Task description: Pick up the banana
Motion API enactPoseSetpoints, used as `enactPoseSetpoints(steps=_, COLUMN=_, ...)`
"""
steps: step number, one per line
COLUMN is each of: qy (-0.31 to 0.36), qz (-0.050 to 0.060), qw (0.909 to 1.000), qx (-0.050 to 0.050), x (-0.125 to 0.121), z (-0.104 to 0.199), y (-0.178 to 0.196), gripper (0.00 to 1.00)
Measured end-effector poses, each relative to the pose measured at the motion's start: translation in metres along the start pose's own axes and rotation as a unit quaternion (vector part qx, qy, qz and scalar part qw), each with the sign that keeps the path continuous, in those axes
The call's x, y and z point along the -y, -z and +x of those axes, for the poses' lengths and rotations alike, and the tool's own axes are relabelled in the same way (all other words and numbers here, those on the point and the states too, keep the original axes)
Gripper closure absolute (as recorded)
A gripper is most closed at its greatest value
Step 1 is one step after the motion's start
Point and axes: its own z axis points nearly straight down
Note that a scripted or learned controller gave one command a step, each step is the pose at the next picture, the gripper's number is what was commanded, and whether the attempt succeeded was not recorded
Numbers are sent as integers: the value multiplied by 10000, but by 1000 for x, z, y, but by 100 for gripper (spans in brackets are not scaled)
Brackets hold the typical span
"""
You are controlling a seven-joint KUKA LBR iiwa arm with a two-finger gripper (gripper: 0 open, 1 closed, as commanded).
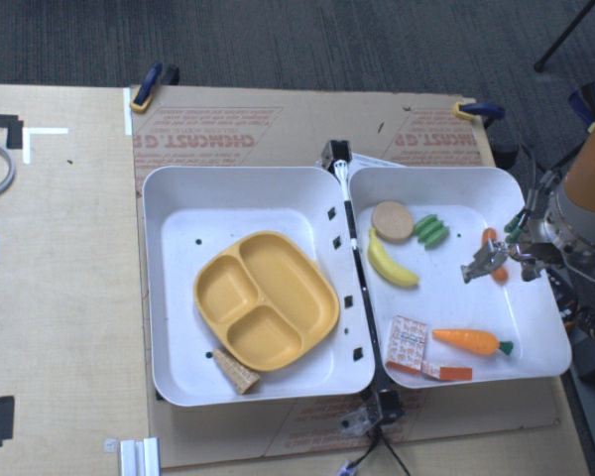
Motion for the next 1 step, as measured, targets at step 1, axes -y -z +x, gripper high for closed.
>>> enactPoseSetpoints(steps=1, qy=-137, qz=0, qw=9999, qx=-1, x=-41, z=58, y=-100, gripper=0)
